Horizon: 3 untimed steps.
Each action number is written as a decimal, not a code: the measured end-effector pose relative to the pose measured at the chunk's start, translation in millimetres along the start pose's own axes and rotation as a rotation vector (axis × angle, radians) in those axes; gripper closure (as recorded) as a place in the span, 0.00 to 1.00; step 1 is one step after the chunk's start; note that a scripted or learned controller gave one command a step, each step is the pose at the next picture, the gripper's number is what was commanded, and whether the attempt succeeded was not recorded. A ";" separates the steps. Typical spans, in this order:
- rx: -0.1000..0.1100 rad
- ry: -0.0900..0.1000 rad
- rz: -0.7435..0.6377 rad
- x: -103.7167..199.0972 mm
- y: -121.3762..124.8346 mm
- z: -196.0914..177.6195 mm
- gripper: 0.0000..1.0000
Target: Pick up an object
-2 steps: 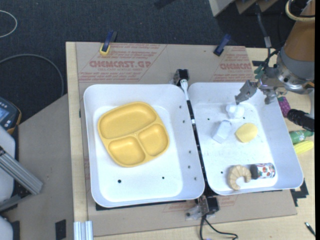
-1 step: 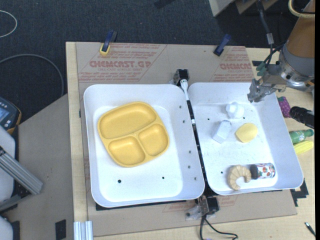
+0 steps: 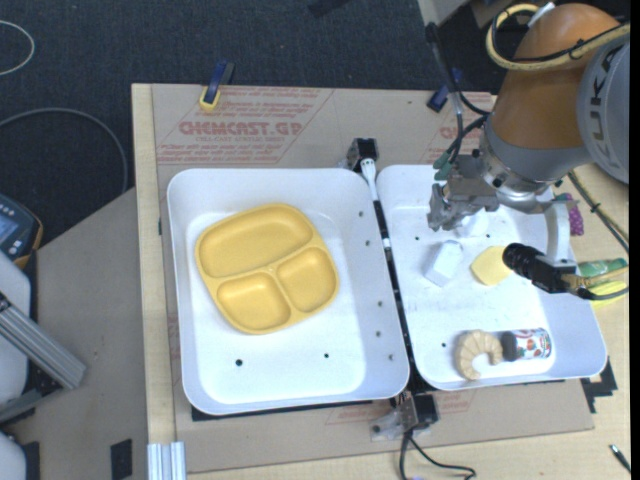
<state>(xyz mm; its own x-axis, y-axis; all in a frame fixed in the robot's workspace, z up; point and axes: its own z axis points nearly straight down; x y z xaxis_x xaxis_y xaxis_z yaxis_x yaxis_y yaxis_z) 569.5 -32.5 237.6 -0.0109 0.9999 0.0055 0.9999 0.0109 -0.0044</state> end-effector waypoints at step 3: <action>-0.004 -0.001 -0.001 220.7 -67.1 7.5 1.00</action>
<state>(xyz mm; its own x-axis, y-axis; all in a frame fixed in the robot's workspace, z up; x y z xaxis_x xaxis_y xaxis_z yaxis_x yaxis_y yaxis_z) 499.9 187.5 231.6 -0.0122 0.9999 0.0047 0.9999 0.0122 0.0000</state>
